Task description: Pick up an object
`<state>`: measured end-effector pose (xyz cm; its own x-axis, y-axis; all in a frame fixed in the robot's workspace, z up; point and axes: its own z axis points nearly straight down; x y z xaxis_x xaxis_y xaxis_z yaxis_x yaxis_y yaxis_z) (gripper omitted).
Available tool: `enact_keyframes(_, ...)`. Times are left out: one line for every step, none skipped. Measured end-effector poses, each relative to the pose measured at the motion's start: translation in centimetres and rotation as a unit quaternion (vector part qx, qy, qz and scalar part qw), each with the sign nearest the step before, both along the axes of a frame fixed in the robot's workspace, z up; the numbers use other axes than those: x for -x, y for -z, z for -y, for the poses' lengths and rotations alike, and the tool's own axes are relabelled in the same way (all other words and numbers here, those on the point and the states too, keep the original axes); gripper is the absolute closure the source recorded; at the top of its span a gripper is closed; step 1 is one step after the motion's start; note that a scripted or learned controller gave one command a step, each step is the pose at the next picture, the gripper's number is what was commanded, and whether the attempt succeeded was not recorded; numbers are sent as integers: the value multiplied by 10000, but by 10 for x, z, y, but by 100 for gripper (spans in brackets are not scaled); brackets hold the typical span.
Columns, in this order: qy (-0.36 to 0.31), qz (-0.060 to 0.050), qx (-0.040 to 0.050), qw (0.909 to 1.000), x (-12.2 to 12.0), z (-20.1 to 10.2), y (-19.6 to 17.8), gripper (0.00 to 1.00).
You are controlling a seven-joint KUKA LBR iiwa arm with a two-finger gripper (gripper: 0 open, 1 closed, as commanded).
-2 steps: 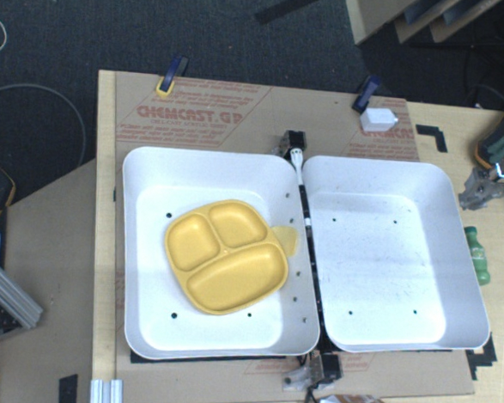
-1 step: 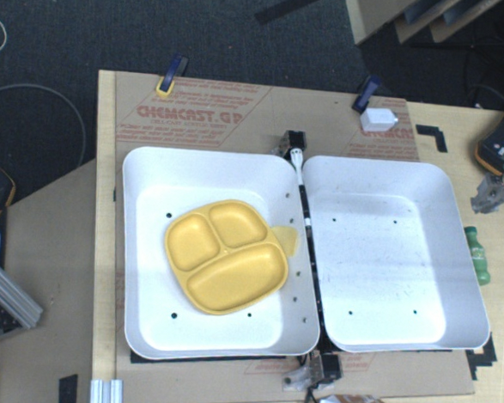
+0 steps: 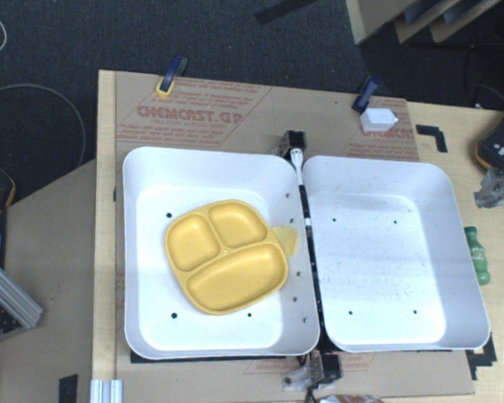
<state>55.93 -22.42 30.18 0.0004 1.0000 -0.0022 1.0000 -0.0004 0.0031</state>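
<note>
Yellow plastic three-compartment plate (image 3: 226, 256) lies flat in the left white shallow bin (image 3: 140, 318), slightly toward its right wall. Right white bin (image 3: 450, 322) sits just beside it. Gripper (image 3: 497, 183) at far right edge; finger state can't tell.

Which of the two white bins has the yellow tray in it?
The left bin. The yellow divided tray lies flat on its floor, three compartments facing up. The right bin shows only its white floor and small dark dots.
</note>
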Motion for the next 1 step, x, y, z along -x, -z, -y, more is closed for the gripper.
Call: enact_keyframes(-48, -15, -21, 10000, -19, -111, -4, 100)
